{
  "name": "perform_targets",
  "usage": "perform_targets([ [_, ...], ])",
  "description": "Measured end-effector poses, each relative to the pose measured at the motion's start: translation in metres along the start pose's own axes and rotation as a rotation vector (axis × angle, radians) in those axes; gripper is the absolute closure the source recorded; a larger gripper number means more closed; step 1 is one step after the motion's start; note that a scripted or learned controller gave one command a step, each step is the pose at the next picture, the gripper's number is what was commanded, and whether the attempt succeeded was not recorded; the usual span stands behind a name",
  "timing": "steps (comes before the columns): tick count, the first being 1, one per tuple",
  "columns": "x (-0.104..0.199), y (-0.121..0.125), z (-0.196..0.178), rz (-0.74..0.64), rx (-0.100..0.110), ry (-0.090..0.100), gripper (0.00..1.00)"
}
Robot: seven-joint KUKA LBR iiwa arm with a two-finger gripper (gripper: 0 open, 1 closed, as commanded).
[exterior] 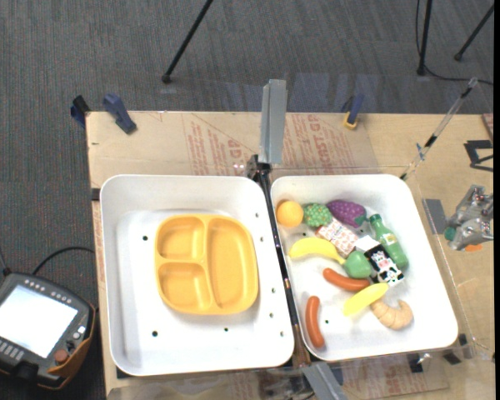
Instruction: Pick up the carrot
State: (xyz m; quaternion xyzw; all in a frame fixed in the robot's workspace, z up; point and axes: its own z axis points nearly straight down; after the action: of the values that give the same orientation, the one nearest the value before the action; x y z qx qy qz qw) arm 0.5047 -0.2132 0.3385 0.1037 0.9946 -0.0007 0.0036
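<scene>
One carrot (343, 278) lies in the right bin (433, 307), well apart from the end effector (468, 220), grip unreadable

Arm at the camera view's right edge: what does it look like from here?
The arm shows as a small blocky cluster of pale grey metal parts, with an orange patch low on it and a dark greenish spot beside that. Cables and markings are too small to tell.
</scene>
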Motion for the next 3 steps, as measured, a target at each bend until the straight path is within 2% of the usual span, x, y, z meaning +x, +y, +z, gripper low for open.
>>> perform_targets([
  [1, 0.033, 0.019, 0.161, 0.018, -0.004, 0.020, 1.00],
  [2, 0.025, -0.002, 0.090, 0.351, 0.000, 0.005, 1.00],
  [3, 0.049, 0.092, 0.134, 0.398, -0.001, 0.013, 1.00],
])
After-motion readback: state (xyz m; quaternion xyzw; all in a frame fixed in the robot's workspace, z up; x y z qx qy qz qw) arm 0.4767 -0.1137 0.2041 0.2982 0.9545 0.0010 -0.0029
